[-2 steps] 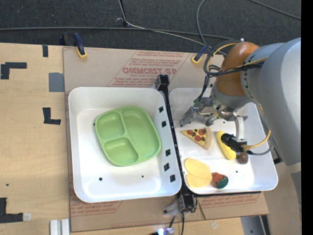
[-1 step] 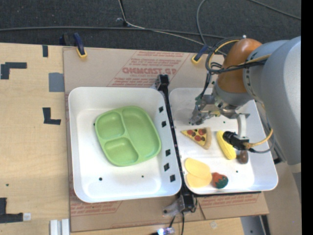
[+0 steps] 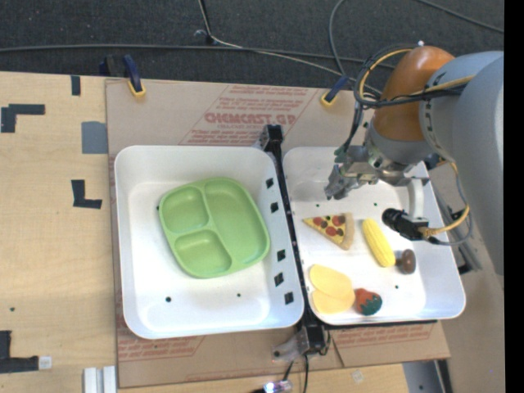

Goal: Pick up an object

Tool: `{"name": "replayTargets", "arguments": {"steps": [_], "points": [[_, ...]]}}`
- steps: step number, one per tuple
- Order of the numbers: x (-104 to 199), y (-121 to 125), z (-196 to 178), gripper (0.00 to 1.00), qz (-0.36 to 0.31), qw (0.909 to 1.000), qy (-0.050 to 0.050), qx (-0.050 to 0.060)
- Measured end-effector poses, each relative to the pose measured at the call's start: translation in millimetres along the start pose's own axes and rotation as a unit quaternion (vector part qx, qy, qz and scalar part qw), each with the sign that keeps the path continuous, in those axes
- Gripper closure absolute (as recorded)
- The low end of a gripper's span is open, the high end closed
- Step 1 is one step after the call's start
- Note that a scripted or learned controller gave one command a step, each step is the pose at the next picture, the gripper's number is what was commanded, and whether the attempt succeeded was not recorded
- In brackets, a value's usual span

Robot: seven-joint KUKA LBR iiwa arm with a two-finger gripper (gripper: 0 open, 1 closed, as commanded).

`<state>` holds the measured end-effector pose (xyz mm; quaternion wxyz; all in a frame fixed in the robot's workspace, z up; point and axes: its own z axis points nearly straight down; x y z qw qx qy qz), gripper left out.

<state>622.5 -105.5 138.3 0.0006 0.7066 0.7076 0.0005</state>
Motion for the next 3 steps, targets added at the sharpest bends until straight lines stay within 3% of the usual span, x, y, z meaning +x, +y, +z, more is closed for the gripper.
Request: {"name": "replayTargets", "arguments": {"steps": [2,3], "points": [[-5,1,-99,1.00,0.000,1.0000,0.000,-0.001],[54,1,-87,1.00,-0.002,1.0000,0.000,0.002]]}}
